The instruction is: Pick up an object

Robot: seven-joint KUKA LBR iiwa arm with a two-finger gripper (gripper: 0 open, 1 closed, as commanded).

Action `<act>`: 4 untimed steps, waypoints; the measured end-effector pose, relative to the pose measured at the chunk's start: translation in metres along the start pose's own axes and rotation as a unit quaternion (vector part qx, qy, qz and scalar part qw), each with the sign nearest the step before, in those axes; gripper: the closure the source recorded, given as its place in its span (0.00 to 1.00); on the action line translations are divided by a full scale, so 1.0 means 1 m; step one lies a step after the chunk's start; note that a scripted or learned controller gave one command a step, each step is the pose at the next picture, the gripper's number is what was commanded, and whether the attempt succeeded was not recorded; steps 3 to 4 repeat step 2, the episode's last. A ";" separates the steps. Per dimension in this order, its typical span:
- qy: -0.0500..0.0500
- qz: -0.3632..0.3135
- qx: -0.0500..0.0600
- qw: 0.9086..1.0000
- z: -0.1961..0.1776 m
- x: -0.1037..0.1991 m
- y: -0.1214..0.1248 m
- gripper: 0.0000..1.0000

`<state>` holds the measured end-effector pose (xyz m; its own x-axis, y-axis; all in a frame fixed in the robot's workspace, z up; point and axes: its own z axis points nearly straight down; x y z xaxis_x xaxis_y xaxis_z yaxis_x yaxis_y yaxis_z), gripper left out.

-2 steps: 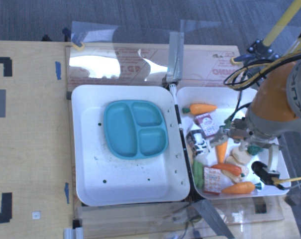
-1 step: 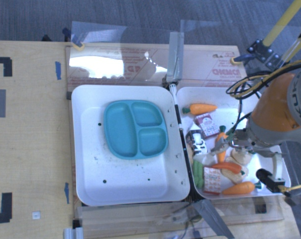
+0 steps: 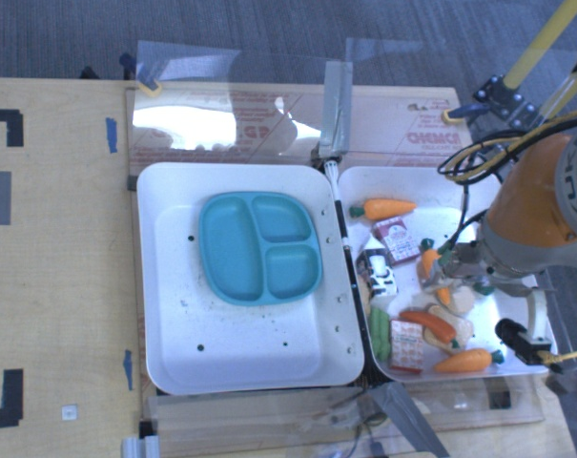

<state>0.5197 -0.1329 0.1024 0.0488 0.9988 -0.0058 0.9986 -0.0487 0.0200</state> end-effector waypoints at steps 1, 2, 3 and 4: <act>0.002 0.018 0.001 1.000 0.009 -0.002 -0.010 1.00; 0.005 -0.031 0.003 1.000 -0.118 0.090 0.047 1.00; 0.005 -0.031 0.003 1.000 -0.118 0.090 0.047 1.00; 0.005 -0.031 0.003 1.000 -0.118 0.090 0.047 1.00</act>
